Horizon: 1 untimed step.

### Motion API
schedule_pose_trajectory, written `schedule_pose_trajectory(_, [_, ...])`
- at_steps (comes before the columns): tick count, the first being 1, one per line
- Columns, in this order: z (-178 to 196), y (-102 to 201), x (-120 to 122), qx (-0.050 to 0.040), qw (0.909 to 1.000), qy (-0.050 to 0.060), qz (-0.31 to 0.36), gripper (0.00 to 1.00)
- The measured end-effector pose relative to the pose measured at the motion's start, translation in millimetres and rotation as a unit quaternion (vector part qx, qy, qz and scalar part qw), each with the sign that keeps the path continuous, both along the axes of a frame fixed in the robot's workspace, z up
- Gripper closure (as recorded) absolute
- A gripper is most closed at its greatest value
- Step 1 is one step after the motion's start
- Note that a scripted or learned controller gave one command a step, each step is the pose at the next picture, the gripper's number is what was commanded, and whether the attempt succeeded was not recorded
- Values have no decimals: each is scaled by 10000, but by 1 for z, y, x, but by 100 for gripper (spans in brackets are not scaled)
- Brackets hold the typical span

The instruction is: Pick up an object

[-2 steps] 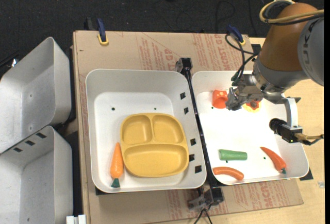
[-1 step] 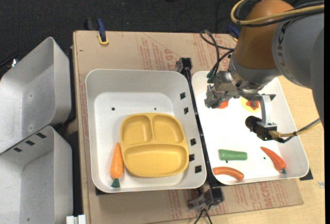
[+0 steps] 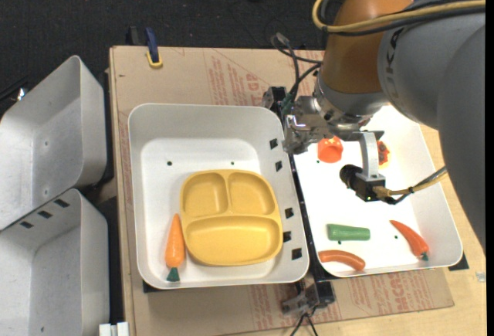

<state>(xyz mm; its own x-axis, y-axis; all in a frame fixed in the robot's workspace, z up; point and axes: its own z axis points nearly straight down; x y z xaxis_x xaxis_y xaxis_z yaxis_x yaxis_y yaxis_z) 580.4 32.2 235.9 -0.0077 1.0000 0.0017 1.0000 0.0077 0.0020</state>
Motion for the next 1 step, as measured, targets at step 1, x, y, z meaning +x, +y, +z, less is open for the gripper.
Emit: schedule_pose_trajectory(1, [8,53,16,0,10000,0,-1,100])
